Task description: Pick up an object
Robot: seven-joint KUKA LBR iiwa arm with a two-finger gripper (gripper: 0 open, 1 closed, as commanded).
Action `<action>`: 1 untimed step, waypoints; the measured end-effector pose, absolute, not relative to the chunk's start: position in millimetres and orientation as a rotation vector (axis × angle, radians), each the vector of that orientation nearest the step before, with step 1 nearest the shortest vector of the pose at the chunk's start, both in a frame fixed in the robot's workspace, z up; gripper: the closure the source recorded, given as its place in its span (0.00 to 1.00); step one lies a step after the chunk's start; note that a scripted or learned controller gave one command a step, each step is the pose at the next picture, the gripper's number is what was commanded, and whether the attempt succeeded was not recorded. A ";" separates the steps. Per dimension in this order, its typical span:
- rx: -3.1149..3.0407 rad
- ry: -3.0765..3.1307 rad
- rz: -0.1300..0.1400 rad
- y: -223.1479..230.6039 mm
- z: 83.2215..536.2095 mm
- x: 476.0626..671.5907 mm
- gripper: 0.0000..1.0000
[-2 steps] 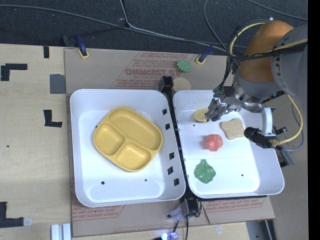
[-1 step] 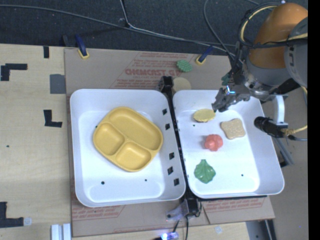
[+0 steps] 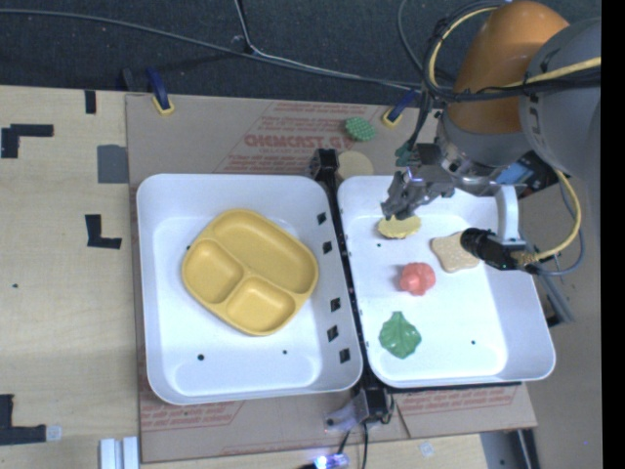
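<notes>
Bench first, pale wood, carrying two white bins side by side. The left bin holds one yellow divided tray, lying at a slant. The right bin holds four small pieces: a yellow disc-like piece toward its far left, a tan slice like toast to the right of that, a red lump near the middle, and a green leafy piece nearest me. One more green piece lies outside, on the cardboard sheet beyond the bins.

The arm comes in from the right, and its gripper sits low over the yellow disc-like piece, touching or just above it. I cannot tell how the gripper is set, and nothing shows that the piece is held.

That piece looks to me like toy food: light, fairly stiff, probably smooth enough to slip. Being flat, it would likely be best pinched across its edges, straight down. The red lump, rounder and taller, seems the easier catch.
</notes>
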State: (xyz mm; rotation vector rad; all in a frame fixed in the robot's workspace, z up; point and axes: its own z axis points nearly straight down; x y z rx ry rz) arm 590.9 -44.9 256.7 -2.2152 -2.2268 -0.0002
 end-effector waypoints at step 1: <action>-2.214 -2.226 0.003 4.5 238.0 588.7 1.00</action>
